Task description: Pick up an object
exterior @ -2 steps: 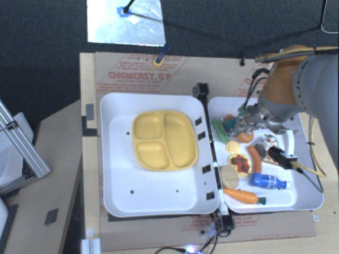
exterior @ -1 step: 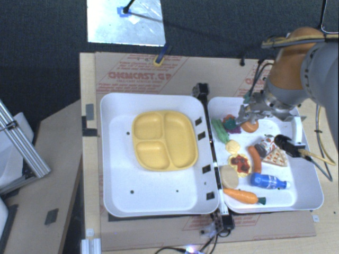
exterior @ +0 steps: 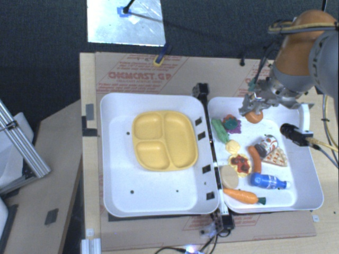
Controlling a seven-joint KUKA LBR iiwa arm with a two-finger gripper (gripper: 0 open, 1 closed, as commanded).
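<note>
Scanning your desk (exterior: 132,73), you find two white bins side by side: the left bin (exterior: 116,184) carries a yellow divided plate (exterior: 163,140); the right bin (exterior: 307,187) carries a green vegetable (exterior: 220,130), purple grapes (exterior: 231,123), a pizza slice (exterior: 275,156), a sausage (exterior: 256,159), a blue bottle (exterior: 268,182) and a carrot (exterior: 242,196), crowded near the divider. Your end effector (exterior: 253,110) sits at the right bin's far edge, touching an orange round object (exterior: 255,117); you cannot tell its opening.
</note>
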